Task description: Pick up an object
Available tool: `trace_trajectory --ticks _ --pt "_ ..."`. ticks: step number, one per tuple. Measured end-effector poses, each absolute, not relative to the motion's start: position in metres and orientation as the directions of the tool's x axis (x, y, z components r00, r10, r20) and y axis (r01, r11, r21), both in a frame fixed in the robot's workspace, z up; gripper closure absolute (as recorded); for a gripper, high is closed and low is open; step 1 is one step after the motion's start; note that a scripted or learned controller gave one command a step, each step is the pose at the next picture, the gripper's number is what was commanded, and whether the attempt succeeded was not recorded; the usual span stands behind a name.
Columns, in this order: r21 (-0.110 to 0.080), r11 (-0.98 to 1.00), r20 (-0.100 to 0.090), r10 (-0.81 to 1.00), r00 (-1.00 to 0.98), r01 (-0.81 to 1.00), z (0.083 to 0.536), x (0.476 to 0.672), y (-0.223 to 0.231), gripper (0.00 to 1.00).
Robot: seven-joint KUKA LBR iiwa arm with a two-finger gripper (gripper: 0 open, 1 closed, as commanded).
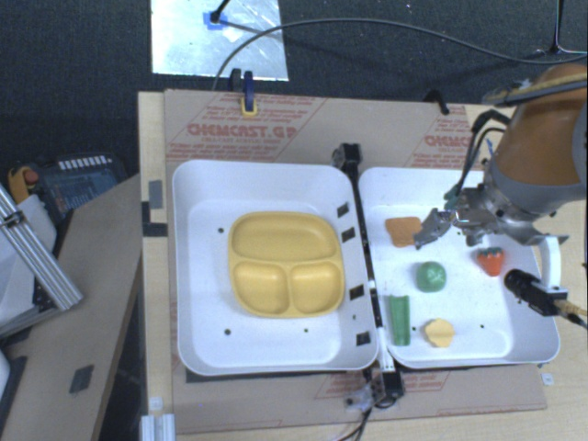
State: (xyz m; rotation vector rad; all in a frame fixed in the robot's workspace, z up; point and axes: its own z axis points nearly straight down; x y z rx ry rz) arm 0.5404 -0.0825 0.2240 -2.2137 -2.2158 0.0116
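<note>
Bins stand side by side on the bench, two shallow white ones. The left bin (197,246) carries a yellow divided tray (285,263) with three compartments, lying flat near the middle. The right bin (528,343) has the loose things. An orange flat piece (402,231) lies near the upper left part of it. A green round object (430,276) sits about in the centre. A green long block (400,320) lies along the left wall, and just beside it, to the right, is a yellow piece (439,333). A small red-orange object (491,262) rests more to the right, close under the arm's wrist.

From the right the grey arm with its orange band (547,127) reaches over this bin. The gripper (434,231) hangs just beside the orange flat piece, above the green round object. Nothing is visible between its fingers; I cannot tell if they are spread or closed.
</note>
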Motion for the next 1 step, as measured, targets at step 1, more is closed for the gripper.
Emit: trace_trajectory --ticks 1 --pt "0.001 0.003 0.000 1.000 -0.003 1.000 0.2306 0.5429 -0.0825 0.00"
